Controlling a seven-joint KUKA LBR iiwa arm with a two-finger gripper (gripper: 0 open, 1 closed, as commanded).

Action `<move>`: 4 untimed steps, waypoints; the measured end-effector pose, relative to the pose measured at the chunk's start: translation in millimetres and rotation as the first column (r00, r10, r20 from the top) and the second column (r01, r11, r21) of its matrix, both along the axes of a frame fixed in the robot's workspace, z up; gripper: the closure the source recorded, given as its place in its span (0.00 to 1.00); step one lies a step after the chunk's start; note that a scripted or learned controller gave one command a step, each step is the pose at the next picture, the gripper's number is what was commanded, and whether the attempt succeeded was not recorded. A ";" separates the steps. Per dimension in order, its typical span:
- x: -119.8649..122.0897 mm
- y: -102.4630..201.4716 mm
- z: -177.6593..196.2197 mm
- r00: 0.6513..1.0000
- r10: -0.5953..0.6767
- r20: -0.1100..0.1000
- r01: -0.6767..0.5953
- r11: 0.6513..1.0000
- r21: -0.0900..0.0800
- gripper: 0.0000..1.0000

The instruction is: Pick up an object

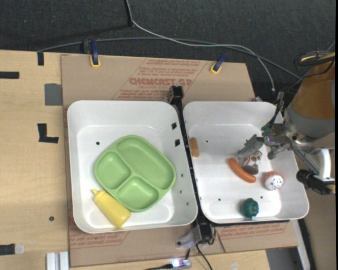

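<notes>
My gripper (261, 149) hangs low over the right bin (214, 122), near its right side, with its two fingers spread open and nothing between them. An orange sausage-shaped toy (241, 170) lies just below and to the left of the gripper. A small greyish item with a bit of red (252, 161) sits right under the left finger (250, 147). A white ball with red dots (274, 180) rests near the bin's right wall. A dark green round object (249, 207) lies by the front wall. A small orange piece (194, 147) sits at the bin's left wall.
The left bin (84, 128) holds a green divided plate (135, 172) and a yellow bottle (111, 208) at its front left. Both bins stand on a cardboard sheet (158, 75). A cable (259, 61) runs across the back towards the arm (314, 108).
</notes>
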State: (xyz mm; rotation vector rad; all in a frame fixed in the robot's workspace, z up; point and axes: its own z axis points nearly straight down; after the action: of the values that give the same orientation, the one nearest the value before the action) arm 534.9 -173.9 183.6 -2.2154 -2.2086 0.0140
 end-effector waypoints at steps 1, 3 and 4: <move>3.4 0.5 7.8 1.000 0.004 0.014 -0.004 1.000 -0.003 0.00; 6.4 5.9 -79.5 1.000 0.003 0.016 -0.003 1.000 -0.005 0.00; 5.8 7.6 -72.4 1.000 0.004 0.012 -0.004 1.000 -0.003 1.00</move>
State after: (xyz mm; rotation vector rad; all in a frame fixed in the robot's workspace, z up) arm 540.7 -166.3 111.2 -2.2182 -2.2209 0.0036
